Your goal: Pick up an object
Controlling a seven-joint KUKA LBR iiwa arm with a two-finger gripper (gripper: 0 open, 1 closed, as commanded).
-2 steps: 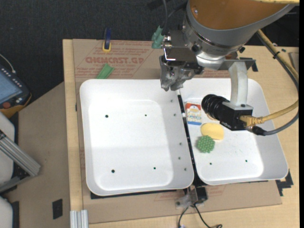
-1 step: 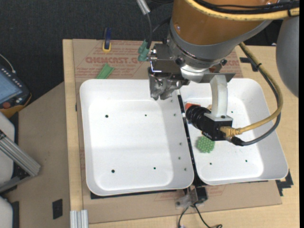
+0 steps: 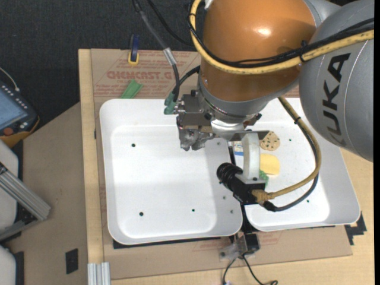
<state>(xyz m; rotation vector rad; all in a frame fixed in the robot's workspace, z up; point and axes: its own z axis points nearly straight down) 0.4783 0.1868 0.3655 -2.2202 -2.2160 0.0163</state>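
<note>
The things on offer for picking lie together in the right bin (image 3: 320,200), in its upper left part close to the wall it shares with its neighbour: a yellow piece (image 3: 271,165) with a rounded outline, a speckled disc (image 3: 271,140) of tan colour just above it and nearly touching it, and a blue and white item (image 3: 238,149) to their left, partly hidden behind the robot's own hardware so that its shape cannot be made out. None of them is held. The gripper (image 3: 191,140) is on the other side of that wall, over the upper right part of the left bin (image 3: 154,177), well apart from the yellow piece and the speckled disc and nearer to the blue and white item. From this slant it cannot be told whether the gripper is spread or closed, nor whether it touches the bin floor; nothing is seen in its grasp. Above it the orange band (image 3: 255,22) bulks large in the upper middle of the view, and the grey link (image 3: 344,76) with its dark lettering runs off to the right. Both bins rest on a cardboard sheet (image 3: 113,70) printed in red. On the bare cardboard beyond the left bin lies a green strip (image 3: 131,89), tilted, and a blue and yellow clip (image 3: 134,51) sits on the sheet's far edge. At the left margin stands a device (image 3: 12,108) with a blue screen, and below it a metal rail (image 3: 24,195) lies at a slant.
</note>
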